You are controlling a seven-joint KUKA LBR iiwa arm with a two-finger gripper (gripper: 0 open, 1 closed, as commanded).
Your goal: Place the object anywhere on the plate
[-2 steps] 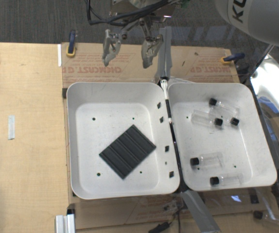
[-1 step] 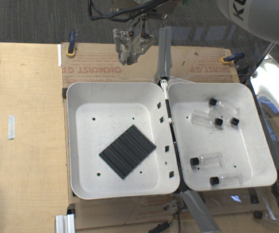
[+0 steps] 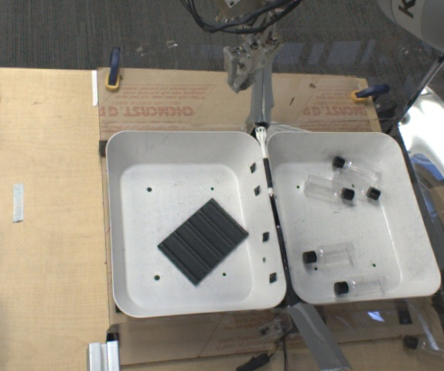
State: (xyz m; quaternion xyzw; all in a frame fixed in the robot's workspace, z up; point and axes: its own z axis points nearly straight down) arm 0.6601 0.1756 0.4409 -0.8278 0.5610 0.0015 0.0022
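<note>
Gripper [image 3: 241,72] hangs at twelve o'clock in the camera view, above the far edge of the bench and beyond both bins; whether it is spread or closed cannot be told, and nothing shows in its grasp. Left bin [image 3: 121,230] bears a dark ribbed plate [image 3: 203,240] lying flat near its middle, turned corner-on. Right bin [image 3: 408,230] holds clear vials with black caps: three clustered toward one o'clock [image 3: 346,185], two toward six o'clock [image 3: 332,257].
</note>
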